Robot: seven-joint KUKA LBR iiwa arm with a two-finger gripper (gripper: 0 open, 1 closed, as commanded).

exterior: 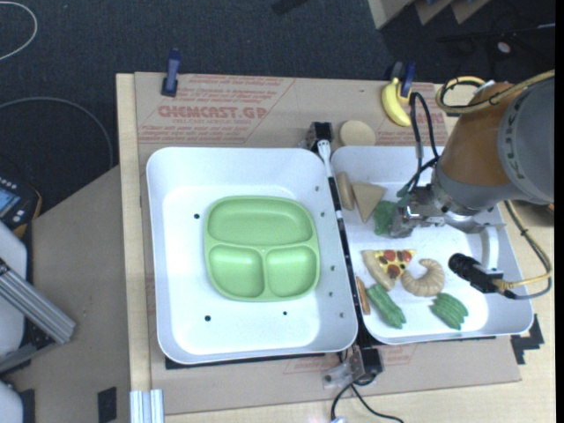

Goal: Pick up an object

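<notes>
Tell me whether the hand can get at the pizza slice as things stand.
Probably yes. The pizza slice lies uncovered in the right bin, just below the hand; only the croissant crowds its right side.

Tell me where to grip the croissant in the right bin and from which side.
Take the croissant across the thick middle of its arc, coming straight down. It lies flat and curved, with bare bin floor above and below it; the pizza slice crowds its left tip.
</notes>
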